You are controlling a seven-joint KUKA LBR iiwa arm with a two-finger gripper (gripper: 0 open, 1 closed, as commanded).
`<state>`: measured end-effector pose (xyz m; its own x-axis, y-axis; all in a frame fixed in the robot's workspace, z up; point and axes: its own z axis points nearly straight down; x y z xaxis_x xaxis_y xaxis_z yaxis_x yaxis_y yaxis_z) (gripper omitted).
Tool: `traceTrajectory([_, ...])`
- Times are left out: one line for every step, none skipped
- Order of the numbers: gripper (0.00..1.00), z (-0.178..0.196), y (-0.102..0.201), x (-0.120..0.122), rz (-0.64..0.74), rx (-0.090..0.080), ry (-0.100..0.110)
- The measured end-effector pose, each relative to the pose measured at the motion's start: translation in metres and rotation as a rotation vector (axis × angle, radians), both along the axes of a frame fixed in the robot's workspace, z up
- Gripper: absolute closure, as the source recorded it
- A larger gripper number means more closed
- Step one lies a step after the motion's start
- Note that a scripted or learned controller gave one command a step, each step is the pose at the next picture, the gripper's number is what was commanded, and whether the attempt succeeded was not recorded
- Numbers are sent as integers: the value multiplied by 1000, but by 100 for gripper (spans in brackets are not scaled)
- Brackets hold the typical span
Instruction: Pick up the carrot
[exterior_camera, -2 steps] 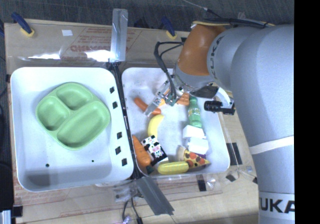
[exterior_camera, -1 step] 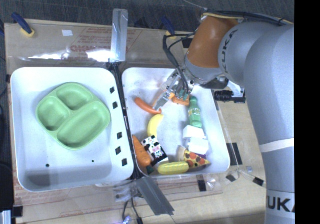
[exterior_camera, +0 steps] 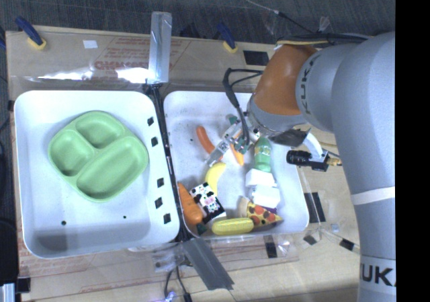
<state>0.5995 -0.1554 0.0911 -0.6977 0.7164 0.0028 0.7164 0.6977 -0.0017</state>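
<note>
Three orange things lie in the right bin (exterior_camera: pixel 176 112). A slim orange-red carrot (exterior_camera: pixel 203 138) rests near the bin's middle. A thicker orange piece (exterior_camera: pixel 190 205) lies against the left wall at the front. A small orange bit (exterior_camera: pixel 237 155) sits right by the gripper. My gripper (exterior_camera: pixel 227 146) is low in the right bin, just right of the slim carrot, and its fingers (exterior_camera: pixel 217 155) stand apart with nothing visibly between them. The arm's orange band (exterior_camera: pixel 282 82) covers the back right part of the bin.
Around the gripper lie a banana (exterior_camera: pixel 215 176), a green bottle (exterior_camera: pixel 263 153), a white box (exterior_camera: pixel 262 190), a cow-patterned block (exterior_camera: pixel 208 201), a yellow corn-like piece (exterior_camera: pixel 232 226) and a pizza slice (exterior_camera: pixel 263 214). The left bin (exterior_camera: pixel 27 132) holds a green divided plate (exterior_camera: pixel 98 154).
</note>
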Motion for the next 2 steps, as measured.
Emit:
traceTrajectory([100, 10, 1, 1, 7, 0, 0])
traceTrajectory([100, 102, 57, -15, 99, -1, -12])
